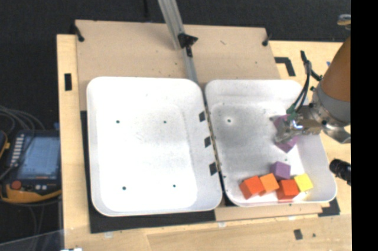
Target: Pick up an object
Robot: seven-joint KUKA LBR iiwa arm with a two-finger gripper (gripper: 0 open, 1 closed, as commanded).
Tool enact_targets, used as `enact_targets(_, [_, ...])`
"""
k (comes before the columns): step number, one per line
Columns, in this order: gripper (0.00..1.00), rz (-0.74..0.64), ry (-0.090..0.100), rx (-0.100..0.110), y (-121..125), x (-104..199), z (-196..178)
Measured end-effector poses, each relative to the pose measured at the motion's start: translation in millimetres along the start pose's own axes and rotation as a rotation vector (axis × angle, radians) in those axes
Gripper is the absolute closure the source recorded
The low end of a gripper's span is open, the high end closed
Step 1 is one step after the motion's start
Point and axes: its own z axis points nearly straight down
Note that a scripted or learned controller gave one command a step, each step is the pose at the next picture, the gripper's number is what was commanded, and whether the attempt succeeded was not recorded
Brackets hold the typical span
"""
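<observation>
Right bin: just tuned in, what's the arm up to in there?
The arm reaches in from the right, its claw low over the right bin, right at a purple block. Whether it grips that block is unclear. Near the bin's front edge lie the other blocks: another purple, two orange, a red-orange and a yellow. The left bin stands alongside.

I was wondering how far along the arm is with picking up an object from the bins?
Done: the gripper has reached into the right bin. In hand: it sits at a purple piece, though whether it grips that piece is unclear. Left: a confirmed grasp and lift. The orange blocks, purple block, red block and yellow block lie clustered near the bin's front edge.
</observation>
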Motion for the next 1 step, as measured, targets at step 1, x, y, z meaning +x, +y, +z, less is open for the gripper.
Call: enact_targets(1, [1.0, 0.001, 0.0, 0.002, -0.5, 51.3, 11.8])
